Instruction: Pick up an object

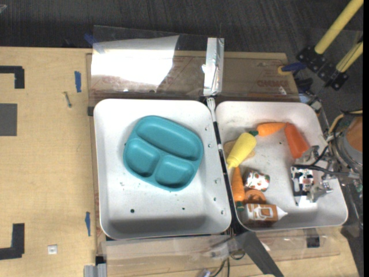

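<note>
1. The gripper (307, 183) sits low at the right of the right bin (262, 109), a tangle of dark and white parts and cables. Its fingers are too cluttered to make out, so I cannot tell how far open it is or whether it has hold of anything.
2. The arm (351, 149) is cut off at the frame's right edge, with only a sliver of grey and orange showing.
3. At the bin's lower edge lies a packet (265, 212), orange and white, its print too small to read.
4. Just above the packet is a small white toy (258, 181) with dark marks; what it is cannot be told.
5. A long carrot (237, 183) lies along the bin's left wall, its lower end touching the packet.
6. A yellow corn (241, 149) lies tilted at the bin's upper left, over a tan piece partly hidden beneath it.
7. Two more orange pieces lie at the upper right: one (271, 129) lying flat, one (296, 140) slanting down toward the gripper.
8. The left bin (115, 201) holds a teal tray (164, 152) with three compartments, lying near its middle.
9. Yellow bars (340, 22) cross the frame's upper right corner, cut off by the edge.
</note>
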